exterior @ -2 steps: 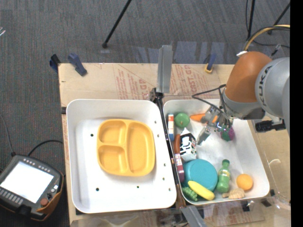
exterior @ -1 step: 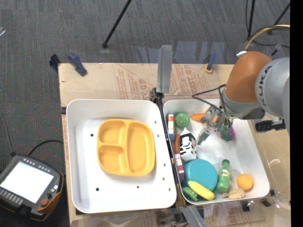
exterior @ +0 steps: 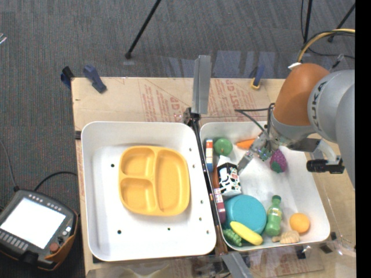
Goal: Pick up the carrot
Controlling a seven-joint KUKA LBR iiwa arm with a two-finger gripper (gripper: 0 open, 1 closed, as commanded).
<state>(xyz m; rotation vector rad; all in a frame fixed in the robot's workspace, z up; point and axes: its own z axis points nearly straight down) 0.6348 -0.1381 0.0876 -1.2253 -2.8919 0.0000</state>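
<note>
Plainly the carrot [exterior: 246, 144] lay near the back wall of the right bin [exterior: 317, 198], its long axis running roughly left to right, just behind a green ball [exterior: 222, 146]; the gripper [exterior: 253, 155] hung just in front of the carrot's right end, beside a purple toy [exterior: 279, 160]; its fingers looked slightly spread with nothing between them; by my reckoning a short shift back and leftward would bring them over the carrot.
</note>
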